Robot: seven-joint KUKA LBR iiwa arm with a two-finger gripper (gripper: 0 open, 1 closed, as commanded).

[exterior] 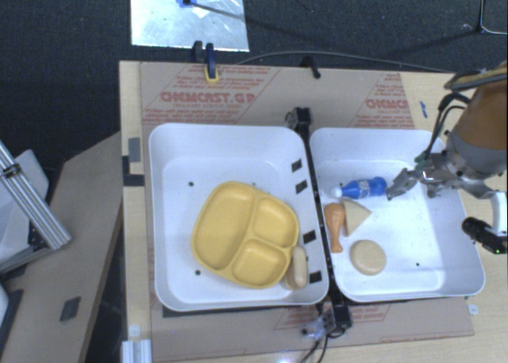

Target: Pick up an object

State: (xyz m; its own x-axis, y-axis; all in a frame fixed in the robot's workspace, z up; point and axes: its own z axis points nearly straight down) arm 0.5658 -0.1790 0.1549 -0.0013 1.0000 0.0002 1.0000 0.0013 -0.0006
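1. Two shallow white bins are seen side by side on the bench: the left bin (171,195) bears a yellow divided tray (244,234) with a pale bread roll (298,267) at the tray's 4 o'clock, touching its rim

2. In the right bin (452,274) four candidate objects are clustered towards 9 o'clock: a blue bottle (363,188), a drumstick-shaped piece (336,225), a cream wedge (356,214) and a round tan disc (368,256)

3. The gripper (406,181) is caught at the bottle's 3 o'clock, just beside its blue end; nothing is seen between the fingers, and whether the jaws are spread or pressed together cannot be told

4. The step in hand is judged to be the approach, with no object yet lifted

5. For the next move, the jaws would need to be spread across the bottle's narrow body and lowered squarely; a round bottle lying on its side may be expected to roll away if nudged from one side
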